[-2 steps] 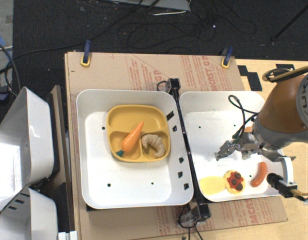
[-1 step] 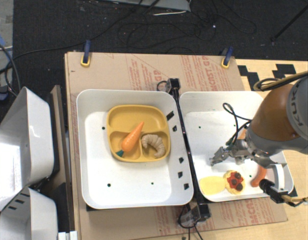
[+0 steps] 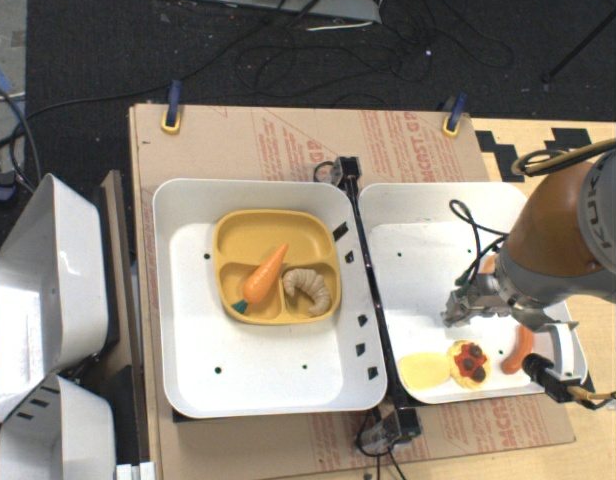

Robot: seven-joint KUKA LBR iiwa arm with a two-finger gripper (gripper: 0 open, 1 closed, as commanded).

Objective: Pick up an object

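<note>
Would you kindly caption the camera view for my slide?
Gripper low in the right bin near a tart; a yellow plate with a carrot sits in the left bin.

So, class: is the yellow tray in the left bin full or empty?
Partly full. The tray holds a carrot and a pale curled piece in its lower compartments; the top compartment is bare.
</note>
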